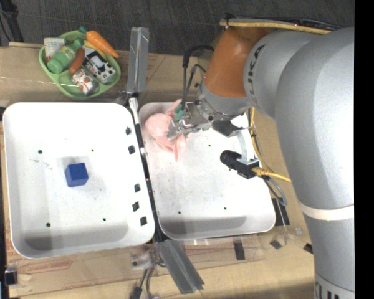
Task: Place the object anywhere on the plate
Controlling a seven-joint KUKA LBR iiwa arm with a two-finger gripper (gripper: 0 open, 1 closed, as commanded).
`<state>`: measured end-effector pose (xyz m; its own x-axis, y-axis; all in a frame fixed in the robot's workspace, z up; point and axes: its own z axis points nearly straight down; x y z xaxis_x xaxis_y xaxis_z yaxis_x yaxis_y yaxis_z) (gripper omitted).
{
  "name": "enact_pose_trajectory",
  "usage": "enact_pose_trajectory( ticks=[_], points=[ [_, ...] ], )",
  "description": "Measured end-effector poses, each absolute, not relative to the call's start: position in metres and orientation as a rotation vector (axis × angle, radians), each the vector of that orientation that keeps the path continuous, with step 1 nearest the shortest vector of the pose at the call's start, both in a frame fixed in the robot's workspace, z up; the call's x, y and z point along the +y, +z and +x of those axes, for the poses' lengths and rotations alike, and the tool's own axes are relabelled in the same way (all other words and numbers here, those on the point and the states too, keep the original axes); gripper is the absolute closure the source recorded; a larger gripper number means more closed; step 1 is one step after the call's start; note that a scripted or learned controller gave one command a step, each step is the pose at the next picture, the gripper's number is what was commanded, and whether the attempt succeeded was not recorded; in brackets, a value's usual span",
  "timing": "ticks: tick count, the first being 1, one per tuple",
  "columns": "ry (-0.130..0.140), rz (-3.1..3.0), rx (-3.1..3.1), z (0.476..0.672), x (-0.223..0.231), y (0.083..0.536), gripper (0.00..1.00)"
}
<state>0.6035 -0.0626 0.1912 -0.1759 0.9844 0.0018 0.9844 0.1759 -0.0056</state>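
Part of the maker's name is seen in dark letters on the grey arm point(311, 104), just beside its orange band point(234, 64); the letters "UKA" can be made out, running up the casing at about point(257, 58). Printed packets are held in the green bowl point(81, 64) at the bench's far left corner, but their print is too small to be read. No other text, number or sign can be read.
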Motion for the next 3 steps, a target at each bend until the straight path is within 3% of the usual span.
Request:
enact_pose_trajectory(
  ticks=[1,2,3],
  points=[
    [0.004,-2.005,-2.415,0.603,-0.062,0.231,1.00],
    [0.004,-1.478,-2.768,0.588,-0.015,0.235,1.00],
    [0.004,-0.889,-3.009,0.560,0.034,0.225,1.00]
  ],
)
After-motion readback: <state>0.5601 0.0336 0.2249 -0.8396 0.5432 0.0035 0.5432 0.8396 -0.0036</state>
